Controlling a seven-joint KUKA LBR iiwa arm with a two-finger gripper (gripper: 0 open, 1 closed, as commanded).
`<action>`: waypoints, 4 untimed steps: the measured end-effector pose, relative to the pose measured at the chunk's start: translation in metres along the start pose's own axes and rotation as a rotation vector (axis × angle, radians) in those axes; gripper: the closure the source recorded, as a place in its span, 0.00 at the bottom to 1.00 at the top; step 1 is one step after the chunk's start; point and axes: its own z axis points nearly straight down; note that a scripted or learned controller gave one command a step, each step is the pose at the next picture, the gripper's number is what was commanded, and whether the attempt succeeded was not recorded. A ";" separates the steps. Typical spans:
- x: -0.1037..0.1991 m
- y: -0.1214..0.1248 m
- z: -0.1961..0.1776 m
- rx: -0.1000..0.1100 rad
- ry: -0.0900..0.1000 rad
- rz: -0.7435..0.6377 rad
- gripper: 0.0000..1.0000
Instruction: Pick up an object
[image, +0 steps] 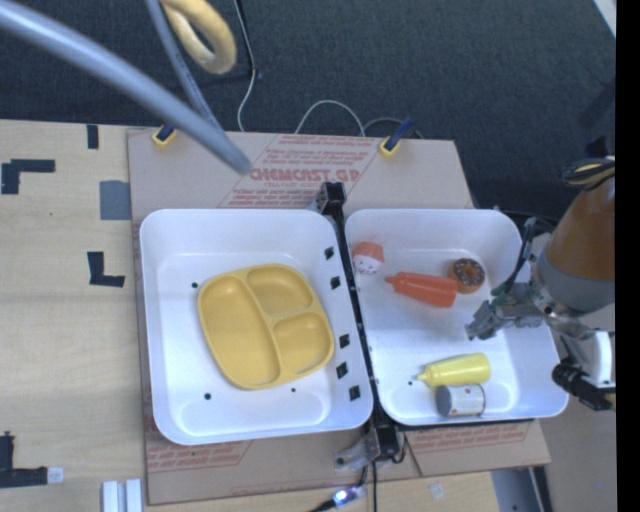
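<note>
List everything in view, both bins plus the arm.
shallow white plastic bins: 2, white, side by side on the bench
yellow three-compartment plastic tray: 1, yellow, middle of the left bin
orange-red carrot-shaped toy: 1, orange-red, lying near the centre of the right bin
small white and red toy: 1, white with red, right bin, by the divider at the far side
small round brown doughnut-like piece: 1, brown, right bin, far side toward the right wall
yellow squeeze bottle: 1, yellow, lying in the near part of the right bin
small grey can: 1, grey, right bin, just in front of the yellow bottle
two-finger gripper: 1, dark grey, over the right bin's right side
</note>
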 end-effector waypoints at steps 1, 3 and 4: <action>-0.002 0.000 -0.063 -0.002 -0.001 0.001 1.00; 0.053 -0.002 -0.076 0.004 0.002 -0.003 1.00; 0.098 0.000 -0.073 0.005 0.003 -0.003 1.00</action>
